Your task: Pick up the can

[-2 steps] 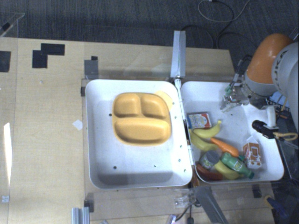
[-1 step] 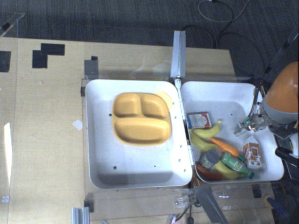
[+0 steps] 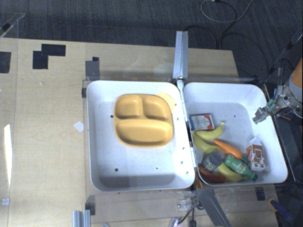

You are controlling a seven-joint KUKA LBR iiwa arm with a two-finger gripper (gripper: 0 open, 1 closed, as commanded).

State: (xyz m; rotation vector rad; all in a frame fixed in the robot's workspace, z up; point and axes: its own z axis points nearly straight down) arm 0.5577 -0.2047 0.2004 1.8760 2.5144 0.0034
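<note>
The gripper (image 3: 263, 113) hung over the right rim of the right bin (image 3: 236, 91), well apart from the can (image 3: 213, 161); whether it was open could not be told. The can lay at the bin's near side among a banana (image 3: 210, 135), a carrot (image 3: 228, 148) and a green bottle (image 3: 239, 167). The left bin (image 3: 102, 126) held a yellow tray (image 3: 143, 119)

At the right edge of the frame, the arm (image 3: 294, 86) shows an orange patch above grey metal, ending in a small grey gripper (image 3: 262, 115).
</note>
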